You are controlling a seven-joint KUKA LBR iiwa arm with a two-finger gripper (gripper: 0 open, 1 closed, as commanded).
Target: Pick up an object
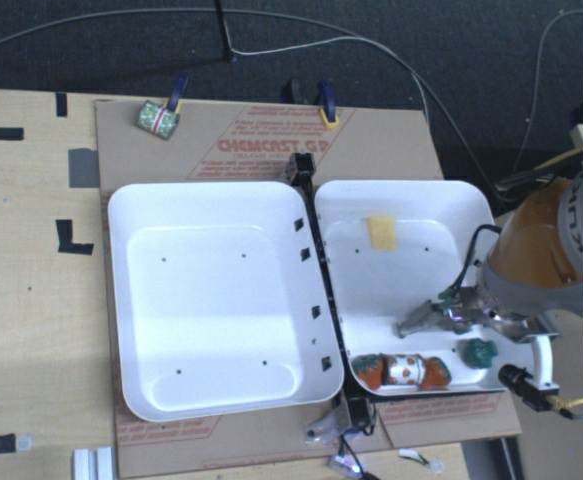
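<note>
Desk carries a cardboard sheet with two white bins on it. Left bin: bare floor. Right bin: arm reaches in from the right. Pincer is low over the bin floor; released or clenched, cannot tell. Red-and-white object lies along the near wall, just below the pincer, apart from it. Green object sits right of the pincer. Yellow square lies well apart, toward the far wall.

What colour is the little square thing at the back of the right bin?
Pale yellow. The square piece shows clearly in the camera view, against the white bin floor.
</note>
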